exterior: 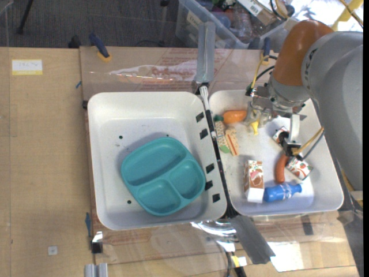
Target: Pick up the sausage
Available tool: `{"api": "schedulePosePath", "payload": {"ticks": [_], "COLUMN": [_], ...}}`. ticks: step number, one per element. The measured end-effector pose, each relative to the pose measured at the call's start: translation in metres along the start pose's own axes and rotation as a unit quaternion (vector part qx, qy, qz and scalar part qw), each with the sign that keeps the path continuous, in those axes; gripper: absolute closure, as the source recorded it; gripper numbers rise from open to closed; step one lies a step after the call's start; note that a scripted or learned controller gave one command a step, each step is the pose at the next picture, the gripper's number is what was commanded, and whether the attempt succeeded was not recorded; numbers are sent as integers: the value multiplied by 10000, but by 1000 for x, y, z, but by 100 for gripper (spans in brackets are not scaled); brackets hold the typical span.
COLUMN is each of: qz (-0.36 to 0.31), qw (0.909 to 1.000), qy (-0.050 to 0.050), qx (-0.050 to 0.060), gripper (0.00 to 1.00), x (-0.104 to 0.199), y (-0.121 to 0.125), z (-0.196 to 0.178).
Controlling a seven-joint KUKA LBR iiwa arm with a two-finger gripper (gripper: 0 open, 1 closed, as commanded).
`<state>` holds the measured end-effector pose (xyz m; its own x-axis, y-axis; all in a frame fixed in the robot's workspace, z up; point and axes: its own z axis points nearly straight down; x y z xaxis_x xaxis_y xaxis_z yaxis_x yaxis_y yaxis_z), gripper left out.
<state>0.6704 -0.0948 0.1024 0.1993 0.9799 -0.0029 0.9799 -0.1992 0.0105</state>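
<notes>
**Claw over right bin, sausage on the bin floor**

Worktop [40, 154] is light wood, with a small white label [27, 66] at its 10 o'clock corner.

Left bin [109, 111]: holds a teal divided plate [163, 176], three compartments, sitting toward the bin's 5 o'clock. Nothing on the plate.

Divider between the bins carries black clips [209, 169].

Right bin [328, 198], left to right:
- hot-dog toy [230, 141] near the left wall, about 9 o'clock in the bin
- orange rounded item [234, 117] at 11 o'clock, just above the hot-dog toy
- small carton [254, 179], red/white, at 7 o'clock, lying flat
- blue bottle [283, 191] with white cap, on its side at 6 o'clock, touching or just beside the carton
- sausage [281, 167], reddish-brown, lying near bin centre-right, long axis roughly 12-to-6, just above the bottle
- red/white pack [298, 168] just beside the sausage at its 3 o'clock

Claw [258, 119] hangs over the bin's 12 o'clock zone, just right of the orange item, well apart from the sausage. Can't tell how far it's open from this angle; nothing visibly held. Small yellow bit shows at its tip, unclear what.

Arm [340, 74] comes in from 2 o'clock, orange band above the wrist.
</notes>
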Motion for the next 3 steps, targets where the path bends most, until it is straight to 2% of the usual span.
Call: {"api": "schedulePosePath", "payload": {"ticks": [1, 2, 3], "qz": [85, 91, -1], "qw": [10000, 9999, 10000], "qy": [15, 17, 18], "qx": [42, 43, 51], "gripper": [100, 100, 100], "x": [64, 134, 231], "y": [-18, -77, -87], "z": [-84, -222, -192]}}
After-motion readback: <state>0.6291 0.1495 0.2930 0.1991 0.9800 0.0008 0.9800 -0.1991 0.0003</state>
